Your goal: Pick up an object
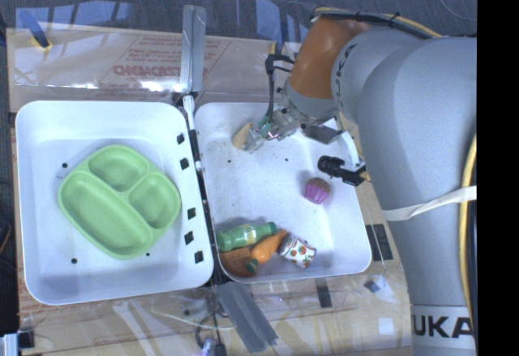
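Gripper point(261, 134) low at right bin point(345, 261) far wall, touching tan object point(241, 135); finger state: cannot tell. Risk: wall crowds approach, object slides off, grasp misses.

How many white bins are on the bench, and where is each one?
2. The left bin holds a green plate. The right bin holds small things near its front edge, and the gripper is at its back. Nothing suggests a hidden bin.

Robotics lab: KUKA arm point(405, 143) over taped bench w/ two white bins point(32, 184), grey carpet.
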You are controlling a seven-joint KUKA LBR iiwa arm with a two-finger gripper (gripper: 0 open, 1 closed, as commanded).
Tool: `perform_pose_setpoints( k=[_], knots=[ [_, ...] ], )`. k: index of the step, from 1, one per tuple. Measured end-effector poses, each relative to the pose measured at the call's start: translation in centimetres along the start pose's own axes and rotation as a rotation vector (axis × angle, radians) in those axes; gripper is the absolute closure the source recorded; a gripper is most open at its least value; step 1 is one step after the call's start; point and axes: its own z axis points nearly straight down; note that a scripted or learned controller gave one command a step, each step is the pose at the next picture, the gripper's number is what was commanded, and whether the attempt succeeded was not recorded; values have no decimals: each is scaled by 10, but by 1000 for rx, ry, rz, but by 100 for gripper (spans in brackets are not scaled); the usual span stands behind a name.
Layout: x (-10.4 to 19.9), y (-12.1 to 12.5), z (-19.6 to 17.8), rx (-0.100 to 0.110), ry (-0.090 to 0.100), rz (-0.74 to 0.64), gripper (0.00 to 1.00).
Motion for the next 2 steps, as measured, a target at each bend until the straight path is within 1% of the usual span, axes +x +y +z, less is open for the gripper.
perform_pose_setpoints(
  k=[1,2],
  knots=[
    [42,-81,-50,-8,-5,14,0],
    [81,-159,-48,-7,-3,-26,0]
  ],
)
